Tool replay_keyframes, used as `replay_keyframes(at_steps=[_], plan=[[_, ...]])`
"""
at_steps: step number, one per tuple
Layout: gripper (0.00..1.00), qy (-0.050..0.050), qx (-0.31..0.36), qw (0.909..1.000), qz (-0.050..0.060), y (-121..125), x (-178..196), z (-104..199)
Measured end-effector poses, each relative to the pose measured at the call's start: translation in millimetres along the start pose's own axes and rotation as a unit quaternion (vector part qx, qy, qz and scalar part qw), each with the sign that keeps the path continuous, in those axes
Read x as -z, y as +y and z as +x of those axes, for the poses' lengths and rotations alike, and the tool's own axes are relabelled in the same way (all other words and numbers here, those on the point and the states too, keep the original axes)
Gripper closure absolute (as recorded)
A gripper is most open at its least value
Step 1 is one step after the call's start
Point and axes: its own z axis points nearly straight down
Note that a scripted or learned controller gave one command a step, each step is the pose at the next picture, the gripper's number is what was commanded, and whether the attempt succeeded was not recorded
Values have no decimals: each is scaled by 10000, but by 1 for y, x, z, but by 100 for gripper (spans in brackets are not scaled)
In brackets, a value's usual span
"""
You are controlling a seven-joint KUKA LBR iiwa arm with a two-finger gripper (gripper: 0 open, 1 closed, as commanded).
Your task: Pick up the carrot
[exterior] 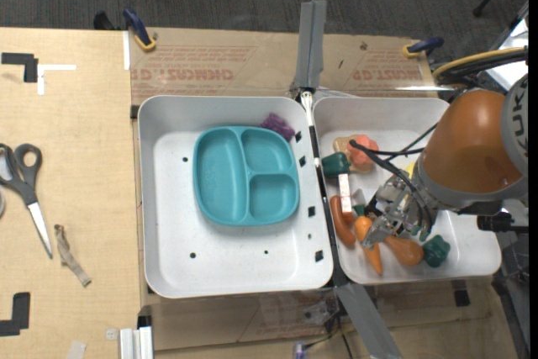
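Camera view looks down on two white bins on the table; the gripper (393,219) is low inside the right bin (471,261), among a crowd of toy foods. The carrot (374,255) lies near the bin's near wall, its long axis running near-far with the tip pointing toward the near edge. It sits just left of and nearer than the gripper, close to touching. Whether the gripper is clamped or spread cannot be told; nothing is visibly held.

Robotics lab bench. Two white bins (151,206) sit on clamped cardboard (218,67); scissors (25,189) and black tape marks (21,63) lie left of them.
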Motion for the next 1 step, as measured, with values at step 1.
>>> replay_keyframes(at_steps=[1], plan=[[0,-3,-331,9995,2,3,0,2]])
